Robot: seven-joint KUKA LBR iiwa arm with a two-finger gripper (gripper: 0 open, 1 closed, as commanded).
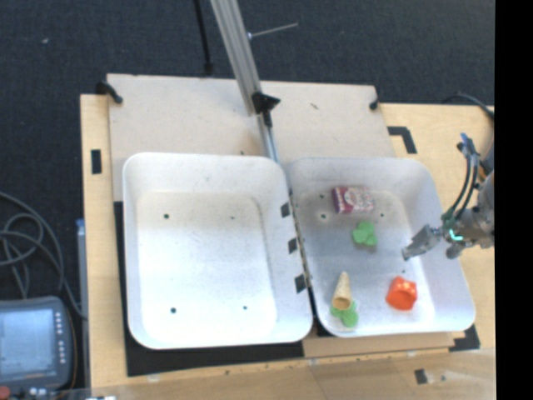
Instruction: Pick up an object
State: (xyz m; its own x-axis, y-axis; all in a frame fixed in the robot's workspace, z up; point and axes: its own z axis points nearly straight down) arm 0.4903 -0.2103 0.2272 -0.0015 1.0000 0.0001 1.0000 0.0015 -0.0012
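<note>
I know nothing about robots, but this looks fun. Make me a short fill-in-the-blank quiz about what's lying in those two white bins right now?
1. All the small objects lie in the ____ bin.
2. The small cup near that bin's front edge is coloured ____.
3. The cone has its wide end touching a ____ piece.
4. The gripper hangs over the bin's ____ side.

Missing words: right; orange; green; right
</note>
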